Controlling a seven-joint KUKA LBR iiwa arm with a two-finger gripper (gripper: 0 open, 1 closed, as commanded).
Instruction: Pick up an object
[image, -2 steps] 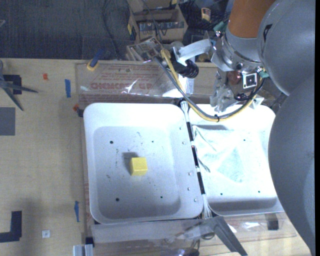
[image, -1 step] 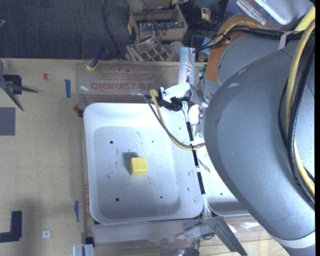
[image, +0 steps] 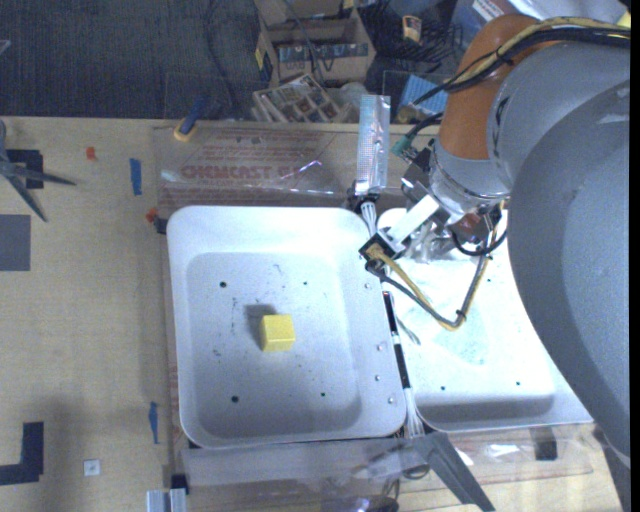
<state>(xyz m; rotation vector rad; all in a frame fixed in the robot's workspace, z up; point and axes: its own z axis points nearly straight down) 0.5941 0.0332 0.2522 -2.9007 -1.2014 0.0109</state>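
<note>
Yellow block (image: 278, 332) lies untouched in the left bin (image: 200, 235) — pickup not begun. Hand (image: 432, 240) sits over the right bin (image: 500, 400), well apart; its grip cannot be told.

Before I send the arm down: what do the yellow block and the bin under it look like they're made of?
Yellow block: probably foam or matte plastic; flat, even colour, no glint, slightly soft edges. Left bin: looks like smooth moulded white plastic; rounded corners, a soft sheen on the rim, dark specks on the floor. Neither is certain from this view.
</note>
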